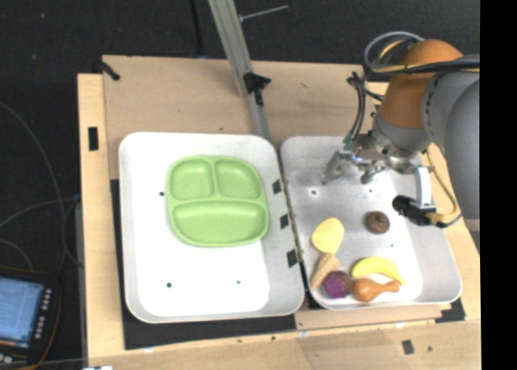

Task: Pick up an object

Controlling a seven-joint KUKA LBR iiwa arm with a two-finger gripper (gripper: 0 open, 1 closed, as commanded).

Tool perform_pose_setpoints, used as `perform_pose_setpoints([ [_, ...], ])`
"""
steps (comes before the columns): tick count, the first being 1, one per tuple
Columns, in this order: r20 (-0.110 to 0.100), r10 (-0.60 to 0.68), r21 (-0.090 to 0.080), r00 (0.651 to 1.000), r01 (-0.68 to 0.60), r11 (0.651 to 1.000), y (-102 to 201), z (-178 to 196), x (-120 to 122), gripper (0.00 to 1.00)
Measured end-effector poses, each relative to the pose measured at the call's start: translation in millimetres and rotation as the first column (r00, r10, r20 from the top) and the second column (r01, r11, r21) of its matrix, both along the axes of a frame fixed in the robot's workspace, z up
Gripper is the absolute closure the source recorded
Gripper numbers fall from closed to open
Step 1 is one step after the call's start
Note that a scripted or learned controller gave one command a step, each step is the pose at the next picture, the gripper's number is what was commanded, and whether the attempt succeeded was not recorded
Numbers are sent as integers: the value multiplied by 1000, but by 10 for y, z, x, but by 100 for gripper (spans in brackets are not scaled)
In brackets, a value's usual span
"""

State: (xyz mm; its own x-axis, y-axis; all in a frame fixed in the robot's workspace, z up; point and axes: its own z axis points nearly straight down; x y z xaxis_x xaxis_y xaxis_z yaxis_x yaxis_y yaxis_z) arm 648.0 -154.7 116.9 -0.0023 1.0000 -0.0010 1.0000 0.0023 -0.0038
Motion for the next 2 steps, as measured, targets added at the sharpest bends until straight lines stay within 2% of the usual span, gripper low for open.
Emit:
perform_pose_setpoints([
  [1, 3, -2, -1, 1000, 2, 1000, -9, -165, 1, 0],
  [2, 8, -2, -2, 1000, 2, 1000, -21, -35, 14, 100],
])
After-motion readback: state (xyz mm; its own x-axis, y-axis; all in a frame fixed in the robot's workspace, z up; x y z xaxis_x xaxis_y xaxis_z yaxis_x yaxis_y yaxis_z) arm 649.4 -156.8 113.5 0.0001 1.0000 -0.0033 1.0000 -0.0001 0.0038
